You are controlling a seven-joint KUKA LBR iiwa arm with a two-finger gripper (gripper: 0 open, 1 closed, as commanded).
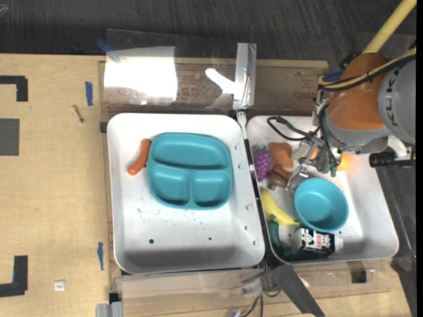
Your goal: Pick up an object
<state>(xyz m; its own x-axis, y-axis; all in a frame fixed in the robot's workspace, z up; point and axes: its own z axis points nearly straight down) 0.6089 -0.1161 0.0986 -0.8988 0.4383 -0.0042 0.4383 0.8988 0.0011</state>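
pincer (305, 169): low in the right bin (380, 233), down among the objects at its far side. You get metal parts and cable clutter there, so whether it's spread or pressed together, can't tell.
brown item (281, 157): just left of the pincer, touching or nearly so. Looks like the candidate target, but nothing is visibly between the tips.
purple grapes (262, 164): further left of the pincer, against the bin wall beside the brown item.
teal bowl (320, 204): just in front of the pincer, upright, mouth up. Close enough to get bumped if you lift.
banana (277, 209): front-left of the pincer, lying alongside the bowl.
dark carton (317, 241): well in front of the pincer, at the near edge of the bin, on its side.
left bin (125, 236): well left of the pincer, across the divider. Holds a teal divided plate (190, 170) and an orange carrot (139, 157) touching the plate's left edge. Not in play right now, by the look of it.
worktop (46, 197): far left, bare board with black corner marks.
progress: reach and descent look done. Grasp unconfirmed, lift not done. Judge it mid-task at best.
left to do: confirm a hold on something, then raise it clear of the bin.
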